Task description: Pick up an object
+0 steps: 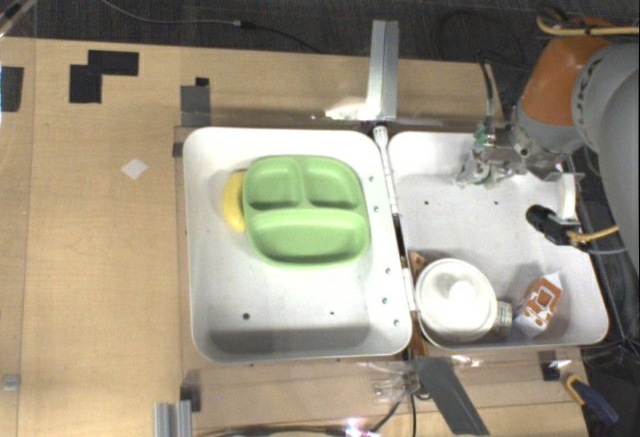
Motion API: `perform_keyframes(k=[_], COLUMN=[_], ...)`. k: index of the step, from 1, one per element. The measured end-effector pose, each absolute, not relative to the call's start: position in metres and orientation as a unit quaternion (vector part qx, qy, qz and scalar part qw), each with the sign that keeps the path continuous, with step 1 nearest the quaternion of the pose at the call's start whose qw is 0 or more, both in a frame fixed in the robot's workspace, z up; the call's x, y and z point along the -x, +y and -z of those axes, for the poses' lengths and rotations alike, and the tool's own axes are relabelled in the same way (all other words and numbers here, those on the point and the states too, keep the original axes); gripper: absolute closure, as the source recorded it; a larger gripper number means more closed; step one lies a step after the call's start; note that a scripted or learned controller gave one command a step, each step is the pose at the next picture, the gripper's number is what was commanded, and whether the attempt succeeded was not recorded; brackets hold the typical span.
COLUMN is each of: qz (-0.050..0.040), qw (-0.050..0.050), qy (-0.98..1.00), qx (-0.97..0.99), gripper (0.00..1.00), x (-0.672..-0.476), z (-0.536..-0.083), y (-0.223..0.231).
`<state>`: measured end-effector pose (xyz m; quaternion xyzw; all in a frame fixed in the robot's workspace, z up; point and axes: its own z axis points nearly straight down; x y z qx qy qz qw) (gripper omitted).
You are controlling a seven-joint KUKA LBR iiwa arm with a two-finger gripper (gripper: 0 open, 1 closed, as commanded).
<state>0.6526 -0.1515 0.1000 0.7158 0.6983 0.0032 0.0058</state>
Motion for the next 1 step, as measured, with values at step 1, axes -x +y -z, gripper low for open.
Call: perform_keyframes(k=[1], qz=[-0.0025], qw=[0.003], qy=[0.705], qx=[-0.709], gripper=[1.0], x=[-0.5931], z=[-0.2116], y=[-0.0861])
